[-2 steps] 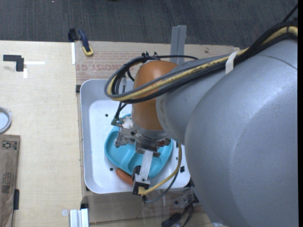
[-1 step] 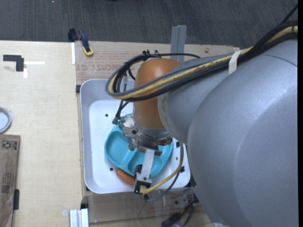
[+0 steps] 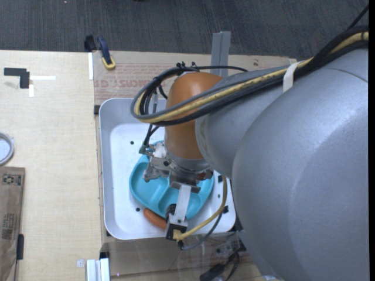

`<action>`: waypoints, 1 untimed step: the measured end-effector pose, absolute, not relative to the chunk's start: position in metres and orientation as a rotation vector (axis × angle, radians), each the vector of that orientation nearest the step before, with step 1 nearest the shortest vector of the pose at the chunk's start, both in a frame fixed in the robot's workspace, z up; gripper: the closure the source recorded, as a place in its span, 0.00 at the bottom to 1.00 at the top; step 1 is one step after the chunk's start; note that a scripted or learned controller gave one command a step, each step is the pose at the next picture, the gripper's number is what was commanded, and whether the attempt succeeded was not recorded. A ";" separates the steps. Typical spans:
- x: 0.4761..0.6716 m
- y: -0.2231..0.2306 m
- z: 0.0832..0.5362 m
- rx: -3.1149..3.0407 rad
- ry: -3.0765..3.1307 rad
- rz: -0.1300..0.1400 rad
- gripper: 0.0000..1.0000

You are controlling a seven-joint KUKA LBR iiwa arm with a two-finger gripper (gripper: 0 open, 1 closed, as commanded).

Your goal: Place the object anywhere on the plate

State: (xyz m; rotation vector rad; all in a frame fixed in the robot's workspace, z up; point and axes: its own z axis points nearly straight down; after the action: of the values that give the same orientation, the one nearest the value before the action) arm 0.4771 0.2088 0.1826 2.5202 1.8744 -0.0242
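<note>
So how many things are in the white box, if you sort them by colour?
blue plate: 1
orange thing: 1
Total: 2 that can be seen in the white bin. The arm covers part of the bin, so more could be hidden under it.

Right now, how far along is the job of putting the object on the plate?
Done: the arm is over the blue plate in the white bin. In hand: cannot tell, the arm covers the plate's middle. An orange object lies at the plate's near rim, on it or just off it, unclear. Left: confirming it rests on the plate.
</note>
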 end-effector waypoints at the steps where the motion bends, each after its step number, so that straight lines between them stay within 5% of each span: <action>1: 0.477 0.207 0.189 2.519 1.875 -0.035 1.00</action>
State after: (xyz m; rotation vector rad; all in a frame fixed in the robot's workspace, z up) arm 0.4775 0.2071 0.1892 2.5192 1.8748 -0.0351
